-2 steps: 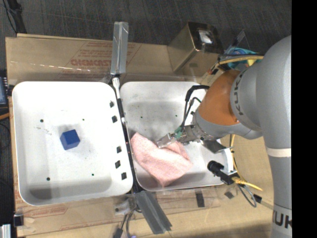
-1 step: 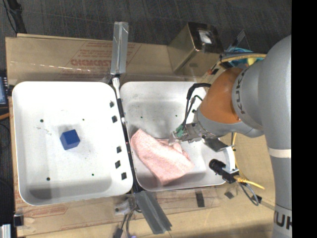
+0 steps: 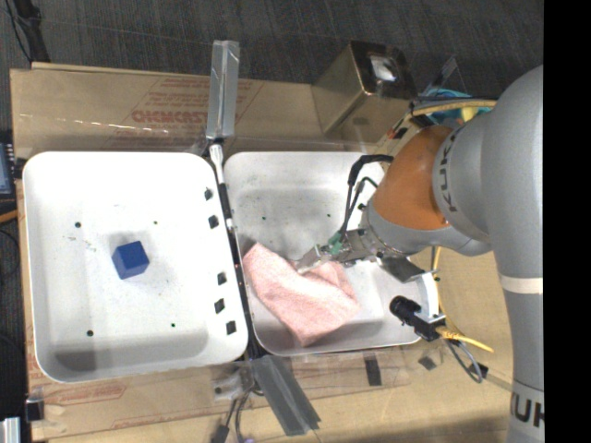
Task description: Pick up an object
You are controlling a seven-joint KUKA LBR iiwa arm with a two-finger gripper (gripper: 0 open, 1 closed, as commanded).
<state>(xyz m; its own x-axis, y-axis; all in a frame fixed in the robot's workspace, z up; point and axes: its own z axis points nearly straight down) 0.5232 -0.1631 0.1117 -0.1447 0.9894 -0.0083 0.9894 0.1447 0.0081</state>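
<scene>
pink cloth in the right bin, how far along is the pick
Reach looks done: the hand is down at the pink cloth in the right bin. In hand: its upper edge looks bunched there, grip unclear. Left: lifting it clear; it lies on the floor. The blue cube sits untouched.

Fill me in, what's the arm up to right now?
The KUKA arm reaches into the right bin, with its tool down at the upper edge of a crumpled pink cloth. The cloth still lies on the bin floor, and whether the tool has gripped it can't be made out. A blue cube sits alone in the left bin, untouched.
</scene>
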